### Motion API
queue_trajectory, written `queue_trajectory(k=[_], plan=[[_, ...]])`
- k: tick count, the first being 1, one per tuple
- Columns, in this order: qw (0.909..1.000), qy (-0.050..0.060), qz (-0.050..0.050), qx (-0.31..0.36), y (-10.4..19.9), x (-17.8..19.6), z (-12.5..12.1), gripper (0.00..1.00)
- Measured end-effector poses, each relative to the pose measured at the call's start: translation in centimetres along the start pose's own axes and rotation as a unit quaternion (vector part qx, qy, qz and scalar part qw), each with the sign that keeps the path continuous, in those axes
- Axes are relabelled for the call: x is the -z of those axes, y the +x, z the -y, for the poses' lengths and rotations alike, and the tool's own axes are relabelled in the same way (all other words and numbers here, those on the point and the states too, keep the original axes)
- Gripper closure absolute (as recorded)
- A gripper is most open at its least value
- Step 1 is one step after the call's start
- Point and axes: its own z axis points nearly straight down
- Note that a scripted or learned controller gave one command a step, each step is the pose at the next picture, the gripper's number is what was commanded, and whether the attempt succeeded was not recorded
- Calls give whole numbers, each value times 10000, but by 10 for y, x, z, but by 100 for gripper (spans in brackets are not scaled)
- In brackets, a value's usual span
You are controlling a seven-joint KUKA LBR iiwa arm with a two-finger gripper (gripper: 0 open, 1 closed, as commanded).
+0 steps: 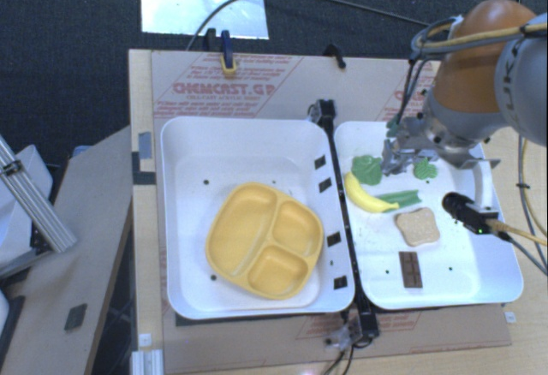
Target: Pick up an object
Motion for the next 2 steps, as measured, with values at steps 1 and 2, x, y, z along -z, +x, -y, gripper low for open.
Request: queue_trajectory(k=[1, 2], plan=[[10000, 0, 3, 1, 55, -8, -24, 100], [10000, 5, -3, 3, 107, -16, -43, 100]])
